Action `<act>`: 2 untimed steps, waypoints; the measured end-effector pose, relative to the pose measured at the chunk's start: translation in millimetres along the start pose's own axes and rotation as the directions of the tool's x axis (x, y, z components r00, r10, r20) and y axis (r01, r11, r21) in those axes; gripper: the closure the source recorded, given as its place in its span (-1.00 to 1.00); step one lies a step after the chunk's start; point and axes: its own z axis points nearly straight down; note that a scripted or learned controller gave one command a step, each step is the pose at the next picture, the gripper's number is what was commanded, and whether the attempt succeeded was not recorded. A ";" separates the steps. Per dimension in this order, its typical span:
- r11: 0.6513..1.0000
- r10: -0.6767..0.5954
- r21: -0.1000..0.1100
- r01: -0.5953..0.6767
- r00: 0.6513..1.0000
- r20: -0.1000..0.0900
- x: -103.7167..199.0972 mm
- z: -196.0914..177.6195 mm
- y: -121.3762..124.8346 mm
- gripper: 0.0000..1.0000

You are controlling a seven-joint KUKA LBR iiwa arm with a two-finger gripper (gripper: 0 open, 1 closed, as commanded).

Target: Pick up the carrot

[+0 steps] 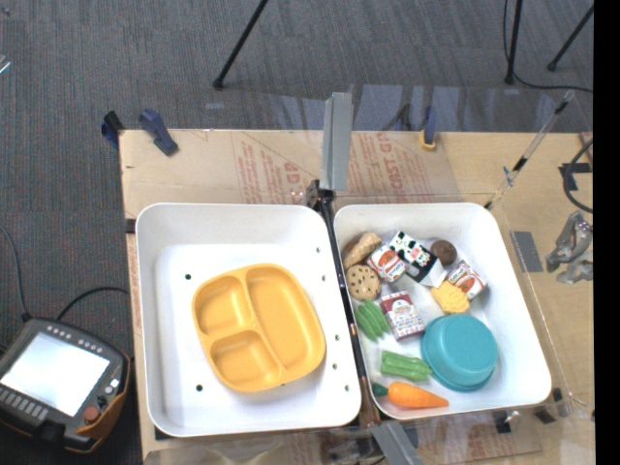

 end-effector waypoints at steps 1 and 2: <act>0.997 -0.080 -0.024 0.079 0.997 -0.019 18.4 229.2 30.6 1.00; 0.993 -0.118 -0.001 0.118 0.993 0.000 -3.4 55.2 -2.5 1.00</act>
